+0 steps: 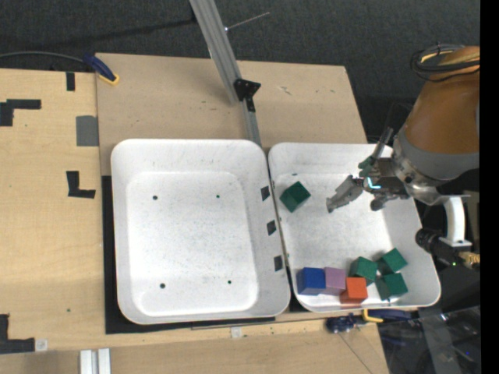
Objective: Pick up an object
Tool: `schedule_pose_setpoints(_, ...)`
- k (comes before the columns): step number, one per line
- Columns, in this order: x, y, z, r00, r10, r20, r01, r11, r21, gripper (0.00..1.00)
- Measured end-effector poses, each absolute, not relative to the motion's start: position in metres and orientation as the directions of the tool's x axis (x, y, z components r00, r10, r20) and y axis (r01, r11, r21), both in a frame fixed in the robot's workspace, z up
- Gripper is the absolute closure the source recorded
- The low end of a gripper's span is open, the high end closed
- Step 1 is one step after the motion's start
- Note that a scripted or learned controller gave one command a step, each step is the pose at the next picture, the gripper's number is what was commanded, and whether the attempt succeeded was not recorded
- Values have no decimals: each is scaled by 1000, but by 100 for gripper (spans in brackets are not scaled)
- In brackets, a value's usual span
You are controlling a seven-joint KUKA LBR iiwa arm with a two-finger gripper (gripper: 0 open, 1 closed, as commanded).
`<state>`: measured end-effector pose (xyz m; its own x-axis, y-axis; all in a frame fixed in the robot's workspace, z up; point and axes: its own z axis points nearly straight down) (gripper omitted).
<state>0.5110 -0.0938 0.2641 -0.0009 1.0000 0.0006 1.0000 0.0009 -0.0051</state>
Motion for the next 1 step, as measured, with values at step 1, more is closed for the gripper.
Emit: schedule_pose_setpoints(1,512,-94,266,-1,1000,0,1000,1,-1,0)
